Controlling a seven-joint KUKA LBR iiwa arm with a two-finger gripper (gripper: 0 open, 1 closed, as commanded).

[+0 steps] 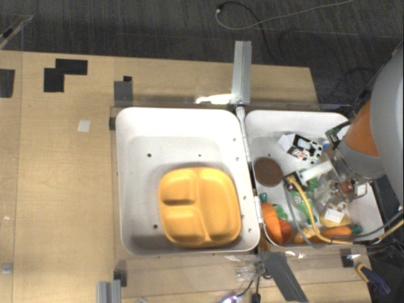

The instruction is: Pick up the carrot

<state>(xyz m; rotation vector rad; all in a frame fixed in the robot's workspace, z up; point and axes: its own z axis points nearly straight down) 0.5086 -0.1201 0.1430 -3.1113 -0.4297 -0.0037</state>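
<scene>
The carrot [334,231] is a slim orange piece with a small green tip. It lies in the right bin [268,126], low in its near right corner, close along the near wall. Its long axis runs roughly left to right across the view, almost parallel to that wall, with the green end pointing right and the orange body reaching left. A pale scrap just above it covers part of its upper edge.

The hand [325,191] is over the clutter in the middle of that bin, near the carrot but farther from the near wall. I cannot tell whether it is clenched or released, and nothing is visibly held in it.

A rounder orange thing [276,223] sits well to the carrot's left.
</scene>
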